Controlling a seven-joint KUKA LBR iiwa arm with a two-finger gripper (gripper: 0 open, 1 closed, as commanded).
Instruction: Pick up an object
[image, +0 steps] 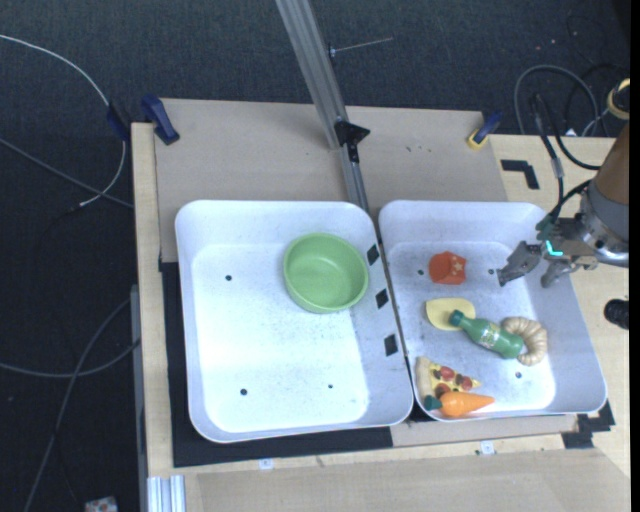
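Observation:
My gripper (534, 268) hangs over the right bin's (592, 376) far right part, fingers spread apart with nothing between them. To its left lies a red toy (447, 267). Nearer the front are a yellow piece (442, 313), a green bottle (488, 335) lying on its side, and a tan pretzel-shaped toy (531, 336) touching the bottle's end. A pizza slice (445, 378) and an orange carrot (466, 404) rest in the front left corner. The gripper touches none of them.
A green bowl (325, 272) sits upright in the left bin (205, 300), near its back right. A metal pole (322, 75) slants up from between the bins. Blue and yellow clamps hold the board's back corners.

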